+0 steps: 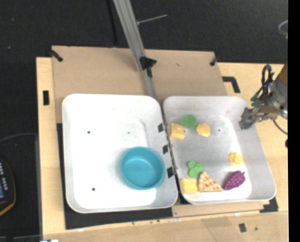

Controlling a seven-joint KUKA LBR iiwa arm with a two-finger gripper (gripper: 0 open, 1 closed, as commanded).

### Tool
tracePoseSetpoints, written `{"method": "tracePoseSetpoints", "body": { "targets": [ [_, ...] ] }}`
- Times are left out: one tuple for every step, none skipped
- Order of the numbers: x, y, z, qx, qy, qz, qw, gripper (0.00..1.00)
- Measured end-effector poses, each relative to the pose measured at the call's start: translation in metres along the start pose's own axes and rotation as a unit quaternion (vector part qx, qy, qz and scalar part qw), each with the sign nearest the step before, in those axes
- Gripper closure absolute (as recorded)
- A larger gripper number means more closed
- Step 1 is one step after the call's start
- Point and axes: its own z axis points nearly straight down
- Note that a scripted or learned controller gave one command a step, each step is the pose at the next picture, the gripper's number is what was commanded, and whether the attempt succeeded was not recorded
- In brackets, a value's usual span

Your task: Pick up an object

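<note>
Objects for picking all lie in the right bin (250,150), none of them lifted, so the task looks barely begun. Toward the bin's 10 o'clock corner sits a yellow block (177,131), with a green leaf-shaped piece (189,121) just beside it at its 1 o'clock and a small yellow lump (203,130) near that. At the bin's 4 o'clock side lies another small yellow piece (235,158), and a purple grape bunch (234,179) rests below it. Along the 6 o'clock edge a green clover-shaped piece (194,168), a second yellow block (188,186) and a waffle-patterned wedge (208,182) crowd together, touching or nearly so. The left bin (104,120) carries a blue bowl (142,167) near its 5 o'clock corner. The gripper (248,119) hangs over the right bin's 2 o'clock rim, well apart from every piece; nothing shows between its fingers, and whether they are spread or pressed together I cannot tell at this size. My judgement: the reach into the bin, the closing on one piece and the lift are all left to do, and the small yellow piece at 4 o'clock appears the nearest candidate.
</note>
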Motion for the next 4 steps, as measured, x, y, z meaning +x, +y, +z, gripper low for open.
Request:
{"method": "tracePoseSetpoints", "body": {
  "targets": [
    [0.052,0.022,-0.007,0.001,0.001,-0.003,1.0,1.0],
    [0.095,0.038,-0.01,0.001,0.001,-0.002,1.0,1.0],
    [0.145,0.042,0.0,0.003,0.001,-0.002,1.0,1.0],
    [0.198,0.06,-0.009,0.001,0.002,-0.002,1.0,1.0]
  ]
}}
